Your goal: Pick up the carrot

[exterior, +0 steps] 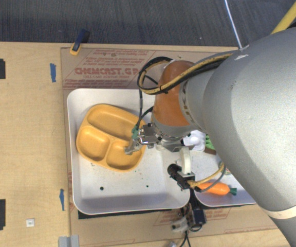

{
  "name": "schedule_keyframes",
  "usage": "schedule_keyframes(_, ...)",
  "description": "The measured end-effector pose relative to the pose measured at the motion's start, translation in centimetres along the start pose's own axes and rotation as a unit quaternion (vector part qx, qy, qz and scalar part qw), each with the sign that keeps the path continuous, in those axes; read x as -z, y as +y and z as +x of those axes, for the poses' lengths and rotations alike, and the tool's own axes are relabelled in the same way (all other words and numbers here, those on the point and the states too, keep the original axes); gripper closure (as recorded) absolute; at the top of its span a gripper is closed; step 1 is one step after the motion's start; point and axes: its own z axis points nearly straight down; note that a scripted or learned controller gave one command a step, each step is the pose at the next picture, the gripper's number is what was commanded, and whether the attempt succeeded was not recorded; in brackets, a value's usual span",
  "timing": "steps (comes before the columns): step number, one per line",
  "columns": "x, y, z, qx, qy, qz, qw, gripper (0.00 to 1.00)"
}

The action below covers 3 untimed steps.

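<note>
Smooth orange carrot (216,189) with a green stem end lies in the right white bin (225,201). Gripper (135,144) hangs over the glossy yellow divided tray (107,135); finger state, can't tell.

Robotics lab: cardboard-topped bench (24,153), taped marks, white bin (86,189).

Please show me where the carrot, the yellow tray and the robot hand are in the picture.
carrot (219,189): camera view, on its orange body.
yellow tray (109,121): camera view, on its largest compartment.
hand (136,140): camera view, midway between its fingertips, over the tray's right edge.
</note>
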Motion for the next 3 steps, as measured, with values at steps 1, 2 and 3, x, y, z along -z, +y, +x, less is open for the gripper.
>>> schedule_keyframes(1,1.0,0.1,-0.2,-0.001,-0.002,-0.001,1.0000,1.00)
schedule_keyframes(2,9.6,-4.1,-2.1,-0.046,-0.010,-0.001,0.9989,1.00)
schedule_keyframes(3,4.1,-1.3,2.3,-0.149,-0.010,-0.001,0.9889,1.00)
